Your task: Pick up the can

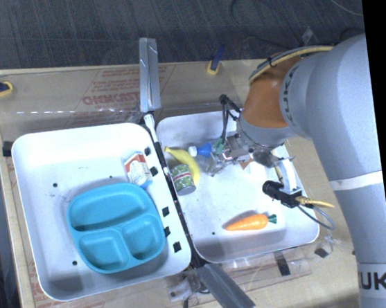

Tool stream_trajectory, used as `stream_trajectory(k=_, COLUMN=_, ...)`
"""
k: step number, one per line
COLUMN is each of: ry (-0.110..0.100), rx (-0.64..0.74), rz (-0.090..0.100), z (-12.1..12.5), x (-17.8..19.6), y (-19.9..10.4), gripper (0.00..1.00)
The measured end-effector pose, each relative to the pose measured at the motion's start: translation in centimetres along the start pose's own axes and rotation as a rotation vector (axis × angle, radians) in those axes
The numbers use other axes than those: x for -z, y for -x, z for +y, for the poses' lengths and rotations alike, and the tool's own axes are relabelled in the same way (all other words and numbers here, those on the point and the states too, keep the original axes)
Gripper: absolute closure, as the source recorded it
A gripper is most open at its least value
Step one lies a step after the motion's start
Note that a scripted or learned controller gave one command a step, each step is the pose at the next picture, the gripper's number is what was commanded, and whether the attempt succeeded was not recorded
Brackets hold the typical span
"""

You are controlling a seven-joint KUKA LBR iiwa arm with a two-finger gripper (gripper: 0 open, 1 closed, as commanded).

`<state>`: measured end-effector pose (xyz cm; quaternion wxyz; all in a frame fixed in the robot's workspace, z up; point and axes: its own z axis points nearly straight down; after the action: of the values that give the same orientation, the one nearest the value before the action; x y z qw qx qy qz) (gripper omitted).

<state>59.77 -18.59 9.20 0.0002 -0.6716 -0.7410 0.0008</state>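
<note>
Lying nearest the camera in the right bin (297,238), a toy carrot (246,223) rests on the white floor well apart from the action, and across the divider in the left bin (38,203) sits a blue divided tray (116,225) with a small red-and-white carton (136,168) just beyond its far corner. Further back, the can (182,177) lies against the left wall of the right bin, with a banana (183,158) touching it or nearly so on its far side. The gripper (222,154) hovers low over the bin near a small blue item (205,150), to the right of the can and apart from it; the wrist hardware hides the fingertips, so I cannot tell whether they are apart or together, and nothing shows clamped between them. The likely trouble from here is crowding: with the can pressed to the wall and the banana close by, a descent may catch the banana or the bin's rim, or a finger may land on the can and roll it instead of straddling it
</note>
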Motion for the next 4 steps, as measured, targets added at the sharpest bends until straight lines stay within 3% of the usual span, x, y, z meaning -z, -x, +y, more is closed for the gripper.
stream_trajectory(k=1, ry=-0.001, rx=0.005, rz=-0.001, z=0.0, x=1.0, y=0.0, gripper=1.0)
stream_trajectory(k=2, ry=0.001, rx=-0.137, rz=0.0, z=2.7, x=0.1, y=2.3, gripper=1.0)
stream_trajectory(k=3, ry=0.001, rx=-0.249, rz=0.002, z=5.9, x=12.8, y=0.4, gripper=1.0)
stream_trajectory(k=4, ry=-0.002, rx=-0.202, rz=0.0, z=1.9, x=-0.1, y=-5.0, gripper=1.0)
